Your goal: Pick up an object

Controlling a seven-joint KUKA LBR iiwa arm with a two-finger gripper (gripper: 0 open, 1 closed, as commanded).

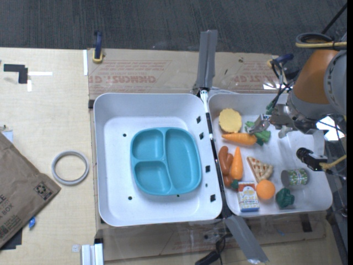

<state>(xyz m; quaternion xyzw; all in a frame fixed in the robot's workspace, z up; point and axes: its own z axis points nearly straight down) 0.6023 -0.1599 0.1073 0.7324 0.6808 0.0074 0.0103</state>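
A roll of tape (70,167) is lying on the bench near its left edge, beside a cardboard box (19,195). The left bin (105,148) is carrying a teal divided plate (165,161) at its middle. The right bin (322,200) is holding toy food: a yellow slice (230,120) near its back left corner, a carrot (238,138) lying crosswise just below it, a second carrot (236,163) and sausages (225,162) along its left edge, a waffle wedge (260,168) in the middle, and a juice carton (248,196), an orange (266,190), broccoli (285,197) and a can (295,177) along its front edge. The gripper (258,127) is hovering at the crosswise carrot's right end, its fingers too blurred to judge.
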